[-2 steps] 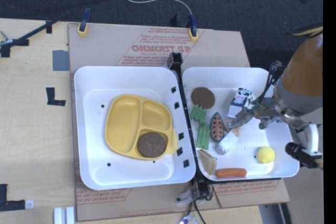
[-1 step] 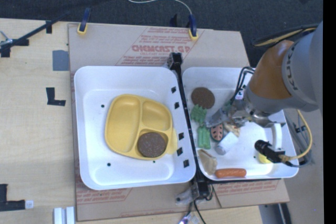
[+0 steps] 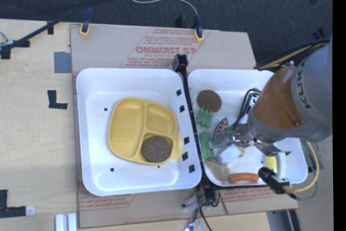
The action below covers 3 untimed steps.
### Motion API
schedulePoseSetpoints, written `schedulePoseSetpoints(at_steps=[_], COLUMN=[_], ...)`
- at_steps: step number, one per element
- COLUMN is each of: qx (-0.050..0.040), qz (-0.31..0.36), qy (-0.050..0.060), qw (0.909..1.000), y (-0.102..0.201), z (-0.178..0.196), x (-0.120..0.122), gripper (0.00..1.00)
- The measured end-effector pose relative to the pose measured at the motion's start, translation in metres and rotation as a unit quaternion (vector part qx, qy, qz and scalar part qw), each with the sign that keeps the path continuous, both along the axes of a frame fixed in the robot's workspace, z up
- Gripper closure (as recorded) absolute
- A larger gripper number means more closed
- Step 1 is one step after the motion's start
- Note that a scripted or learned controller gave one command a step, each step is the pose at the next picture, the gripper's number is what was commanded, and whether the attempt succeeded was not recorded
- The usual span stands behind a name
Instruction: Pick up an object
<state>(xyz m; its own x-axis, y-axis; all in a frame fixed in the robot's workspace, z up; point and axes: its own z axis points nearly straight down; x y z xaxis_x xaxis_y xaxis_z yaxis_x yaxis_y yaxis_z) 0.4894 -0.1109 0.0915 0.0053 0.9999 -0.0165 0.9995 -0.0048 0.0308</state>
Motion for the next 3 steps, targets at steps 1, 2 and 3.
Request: schedulePoseSetpoints(at_steps=[1,2,3], qx=[0.007,0.007,-0.0004], qz=[0.003,0.004,0.004], qy=[0.013,0.012,0.033], qw=[0.9999,0.9999,0.9995], y=[-0.007,-0.011,0.004], z=[-0.002,-0.003,-0.005], x=[0.047,0.128,0.174], gripper=[0.0,0.0,0.0])
